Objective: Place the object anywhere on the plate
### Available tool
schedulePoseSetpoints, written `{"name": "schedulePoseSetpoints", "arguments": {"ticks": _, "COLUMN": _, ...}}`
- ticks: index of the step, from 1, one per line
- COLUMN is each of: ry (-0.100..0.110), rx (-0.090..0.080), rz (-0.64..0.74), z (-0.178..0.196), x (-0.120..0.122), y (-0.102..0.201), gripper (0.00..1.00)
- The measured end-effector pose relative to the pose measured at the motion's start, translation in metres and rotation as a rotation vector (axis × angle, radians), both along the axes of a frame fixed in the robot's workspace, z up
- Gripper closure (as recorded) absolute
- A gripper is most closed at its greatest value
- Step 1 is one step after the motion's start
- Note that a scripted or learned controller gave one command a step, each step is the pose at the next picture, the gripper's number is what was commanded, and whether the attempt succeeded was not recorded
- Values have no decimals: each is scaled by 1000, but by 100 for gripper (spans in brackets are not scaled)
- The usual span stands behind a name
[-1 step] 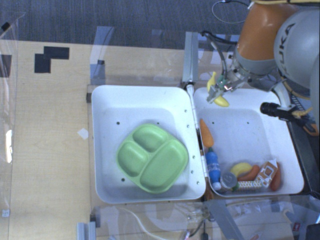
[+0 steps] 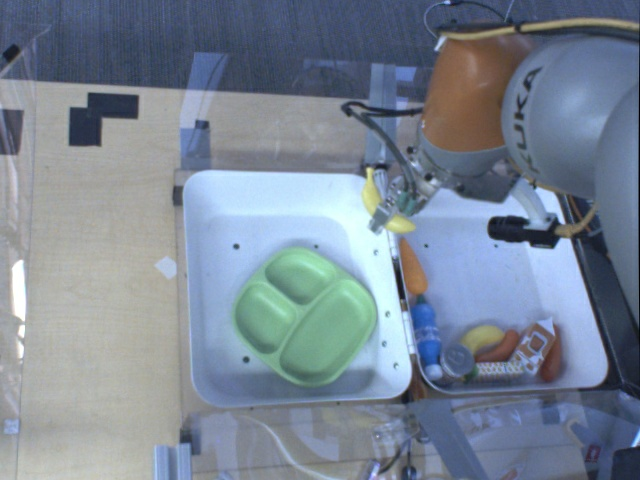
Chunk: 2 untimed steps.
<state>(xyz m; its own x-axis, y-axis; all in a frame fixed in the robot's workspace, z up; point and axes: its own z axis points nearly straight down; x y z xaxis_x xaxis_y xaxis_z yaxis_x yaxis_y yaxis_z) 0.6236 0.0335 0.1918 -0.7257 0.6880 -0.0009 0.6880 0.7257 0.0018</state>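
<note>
Gripping the yellow banana near its middle, the pincer holds something light, smooth, slightly slippery; green plate lies below-left.

Arm: bulky grey rounded casing, partial "KUKA" lettering. Orange band above wrist. Black and yellow cables looped over top; black connector at side.

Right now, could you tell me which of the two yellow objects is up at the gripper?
The banana, up at the divider between the bins, right at the gripper. The other yellow piece lies low in the right bin among the clutter, beside the blue bottle.
</note>
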Motion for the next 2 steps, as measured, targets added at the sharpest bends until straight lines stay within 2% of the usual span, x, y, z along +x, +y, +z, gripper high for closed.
{"name": "schedulePoseSetpoints", "arguments": {"ticks": 1, "ry": -4, "rx": 0, "rz": 190, "z": 37, "x": -28, "y": 54, "gripper": 100}}
{"name": "schedulePoseSetpoints", "arguments": {"ticks": 2, "ry": 1, "rx": 0, "rz": 303, "z": -10, "x": -57, "y": 141, "gripper": 100}}
